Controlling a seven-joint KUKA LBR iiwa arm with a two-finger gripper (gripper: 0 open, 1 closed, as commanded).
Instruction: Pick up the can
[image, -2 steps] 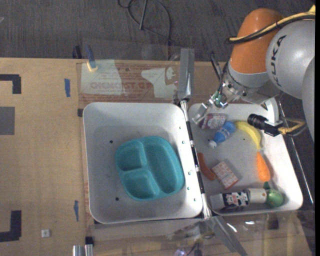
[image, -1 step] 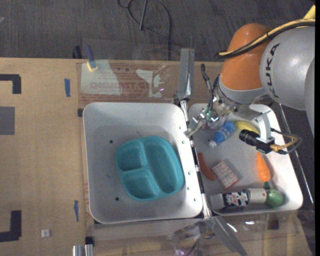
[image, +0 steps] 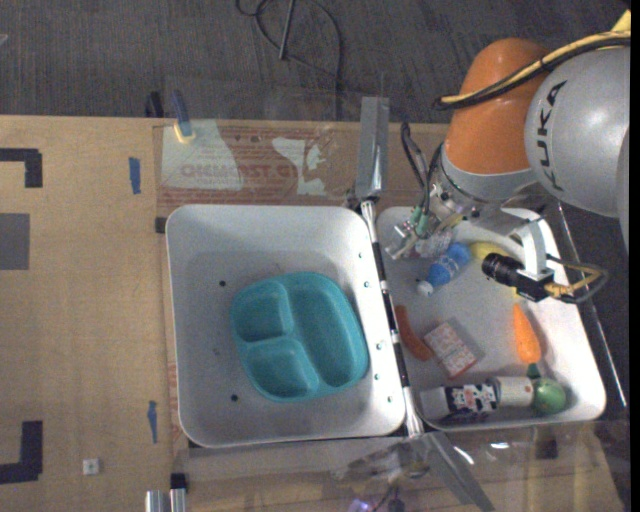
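On tan bench (image: 80, 330), two white bins (image: 200, 240)

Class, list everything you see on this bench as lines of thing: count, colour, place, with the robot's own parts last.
Left bin: one, white, left half of bench.
Divided tray: one, teal, middle of left bin.
Right bin: one, white, beside the left bin.
Water bottle: one, clear with blue, upper part of right bin.
Carrot: one, orange, right side of right bin.
Small packet: one, pinkish, centre of right bin.
Bottle: one, white with dark label, bottom of right bin.
Round item: one, green, bottom right corner.
Arm: one, grey and orange, above right bin.
Gripper: one, metallic, over right bin's upper left corner.
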